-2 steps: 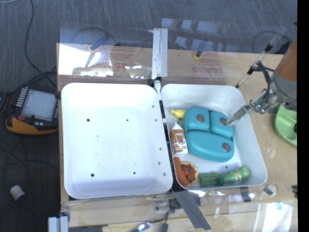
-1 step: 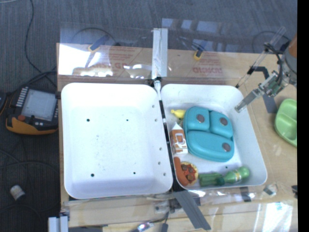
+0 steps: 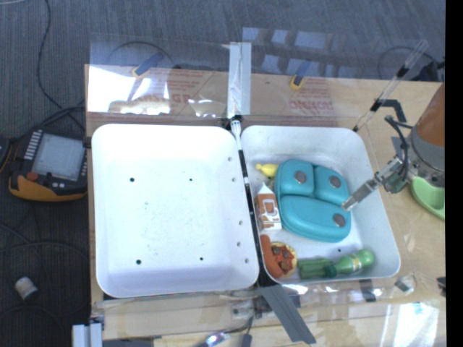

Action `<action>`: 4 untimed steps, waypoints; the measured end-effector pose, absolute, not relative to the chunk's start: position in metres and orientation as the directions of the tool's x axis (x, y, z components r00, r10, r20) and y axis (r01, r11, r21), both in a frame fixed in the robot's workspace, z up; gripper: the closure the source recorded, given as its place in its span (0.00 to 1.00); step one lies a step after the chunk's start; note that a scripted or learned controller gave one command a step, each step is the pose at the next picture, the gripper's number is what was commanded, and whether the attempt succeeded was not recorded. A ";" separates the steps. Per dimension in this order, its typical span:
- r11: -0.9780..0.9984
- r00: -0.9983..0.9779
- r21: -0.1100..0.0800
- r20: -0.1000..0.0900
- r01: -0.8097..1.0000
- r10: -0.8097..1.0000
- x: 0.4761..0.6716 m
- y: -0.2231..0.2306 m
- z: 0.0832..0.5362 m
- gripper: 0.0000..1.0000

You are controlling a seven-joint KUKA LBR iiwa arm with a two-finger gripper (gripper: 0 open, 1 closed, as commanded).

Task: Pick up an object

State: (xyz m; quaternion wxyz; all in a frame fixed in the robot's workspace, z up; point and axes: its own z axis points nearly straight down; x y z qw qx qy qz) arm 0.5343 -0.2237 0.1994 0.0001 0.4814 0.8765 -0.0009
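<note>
Along the near wall of the right bin (image 3: 376, 194), a smooth green bottle (image 3: 336, 264) lay on its side, its rounded cap toward the near right corner. Just beside it, in the near left corner, sat a flat orange-brown packet (image 3: 279, 257) with a mottled printed face. Farther in, against the bin's left wall, a small white-and-orange carton (image 3: 268, 212) lay flat, and beyond it a little yellow piece (image 3: 267, 170), rounded and glossy, rested near the same wall. The middle of that bin held a teal plastic thing (image 3: 312, 199), made of bulging, smooth lobes with grey round spots on its top, touching the carton's edge. My gripper (image 3: 359, 191) reached in from the right rim, a thin grey metal tip slanting down to the teal thing's right side; whether my jaws stood open or closed I could not tell, and I saw nothing between them. The left bin (image 3: 170, 208) showed a matte white floor dotted with a few small dark holes. At the bench's far edge lay crinkled clear plastic sheeting (image 3: 173, 85).
</note>
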 end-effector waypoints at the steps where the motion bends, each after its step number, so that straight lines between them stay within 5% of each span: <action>1: 0.586 -0.586 -0.001 -0.003 0.810 0.810 0.601 -0.223 0.191 0.00; 2: 0.587 -0.587 0.000 -0.002 0.810 0.810 0.669 -0.222 0.169 0.00; 4: 0.705 -0.705 -0.002 -0.006 0.709 0.709 0.669 -0.223 0.196 0.00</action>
